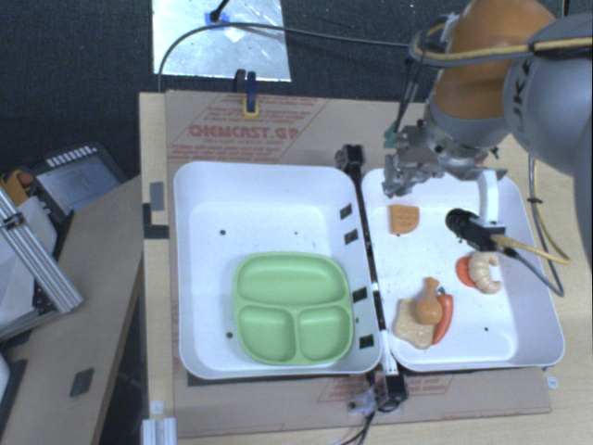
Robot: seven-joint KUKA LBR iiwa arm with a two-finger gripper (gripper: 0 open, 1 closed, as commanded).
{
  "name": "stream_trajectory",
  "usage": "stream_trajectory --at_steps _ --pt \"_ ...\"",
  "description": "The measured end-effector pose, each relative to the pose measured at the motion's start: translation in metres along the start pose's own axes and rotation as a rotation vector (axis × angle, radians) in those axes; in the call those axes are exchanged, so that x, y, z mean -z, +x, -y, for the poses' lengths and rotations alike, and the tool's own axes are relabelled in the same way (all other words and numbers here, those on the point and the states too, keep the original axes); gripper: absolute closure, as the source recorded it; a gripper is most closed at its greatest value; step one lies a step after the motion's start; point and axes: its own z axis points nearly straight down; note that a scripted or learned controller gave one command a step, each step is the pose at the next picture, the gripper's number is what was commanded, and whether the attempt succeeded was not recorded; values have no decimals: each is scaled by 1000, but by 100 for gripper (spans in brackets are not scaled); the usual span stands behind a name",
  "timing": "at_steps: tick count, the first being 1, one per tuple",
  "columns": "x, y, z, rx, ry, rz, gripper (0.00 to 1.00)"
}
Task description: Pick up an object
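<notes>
Right now I see gripper (pixel 397 182) low over right bin (pixel 528 341), near its back-left corner; can't tell its state. Nothing visibly held. Orange block (pixel 403 219) lies just in front of it, near bin's left wall.

Small orange block (pixel 403 219) flat on right bin floor, near upper left corner

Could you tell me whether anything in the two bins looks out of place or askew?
Nothing looks spilled or damaged. The green divided tray lies flat in the left bin. In the right bin, the food pieces lie loose, with the red pepper leaning against the tan piece.
</notes>
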Motion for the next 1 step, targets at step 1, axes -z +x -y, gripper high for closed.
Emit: stream_trajectory --at_steps 1 --pt "-3 49 6 1 -1 0 100"
